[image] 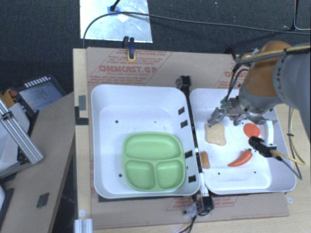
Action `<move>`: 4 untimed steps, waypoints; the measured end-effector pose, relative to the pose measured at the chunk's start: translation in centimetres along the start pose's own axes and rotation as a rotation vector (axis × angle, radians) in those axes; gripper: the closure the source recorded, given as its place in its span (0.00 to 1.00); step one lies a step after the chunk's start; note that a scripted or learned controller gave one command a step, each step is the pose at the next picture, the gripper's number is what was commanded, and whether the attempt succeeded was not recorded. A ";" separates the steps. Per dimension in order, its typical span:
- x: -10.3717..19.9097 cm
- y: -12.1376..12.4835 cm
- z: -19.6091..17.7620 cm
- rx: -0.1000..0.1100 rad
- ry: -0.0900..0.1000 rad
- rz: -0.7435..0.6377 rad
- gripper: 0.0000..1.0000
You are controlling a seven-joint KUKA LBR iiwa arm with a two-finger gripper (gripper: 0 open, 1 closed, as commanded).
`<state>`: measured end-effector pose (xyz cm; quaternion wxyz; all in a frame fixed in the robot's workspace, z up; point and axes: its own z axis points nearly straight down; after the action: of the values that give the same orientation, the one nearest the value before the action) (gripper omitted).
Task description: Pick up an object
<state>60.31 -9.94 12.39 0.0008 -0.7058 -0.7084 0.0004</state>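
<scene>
Right shallow white bin (277, 178) as landmark. Inside it, toward its upper left: grey two-finger hand (217, 116), prongs spread, gripping nothing, tips just above pale beige flat food piece (216, 134). Right of that piece: round orange-red toy (251, 129); below it, curved orange chilli-shaped toy (240, 159). Against the left wall: small brown oblong piece (204, 159).

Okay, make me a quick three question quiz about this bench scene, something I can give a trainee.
1. True or false: the green tray lies in the left bin.
2. Which thing lies nearest the gripper? A) chili pepper B) pale beige piece C) green tray
3. Fill in: the small brown piece lies in the right bin, by the ____ between the bins.

Key: 1 true; 2 B; 3 divider.
</scene>
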 end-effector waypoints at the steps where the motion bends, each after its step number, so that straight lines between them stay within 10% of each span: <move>1: -0.1 0.1 -1.3 -0.005 -0.001 0.000 1.00; 3: -0.2 0.5 -10.6 -0.008 -0.002 -0.001 1.00; 4: 5.5 -2.0 -10.2 -0.002 0.001 -0.005 1.00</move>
<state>58.31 -4.42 22.61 0.0006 -0.7041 -0.7101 -0.0006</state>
